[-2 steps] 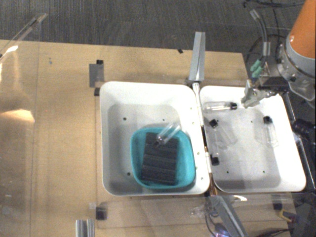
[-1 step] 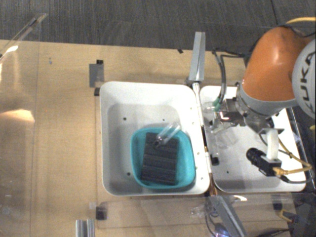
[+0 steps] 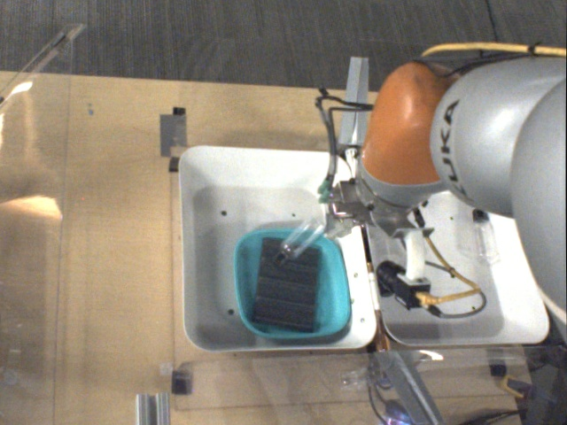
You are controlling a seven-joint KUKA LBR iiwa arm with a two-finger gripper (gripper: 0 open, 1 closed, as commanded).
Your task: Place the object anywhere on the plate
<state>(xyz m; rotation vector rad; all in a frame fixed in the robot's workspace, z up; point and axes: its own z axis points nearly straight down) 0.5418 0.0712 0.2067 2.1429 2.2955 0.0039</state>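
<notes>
A teal square plate lies in the front right part of the left white bin. A dark ribbed rectangular object rests flat on the plate, covering most of its middle. My gripper reaches down from the arm's wrist over the far end of the dark object, near the plate's back rim. Nothing visibly hangs from it. The arm's orange band and grey body hide the strip between the bins and part of the right bin.
The right white bin lies under the arm, with the arm's black and yellow cable hanging over it. The divider between the bins runs close to the plate's right rim. Wooden bench surrounds both bins.
</notes>
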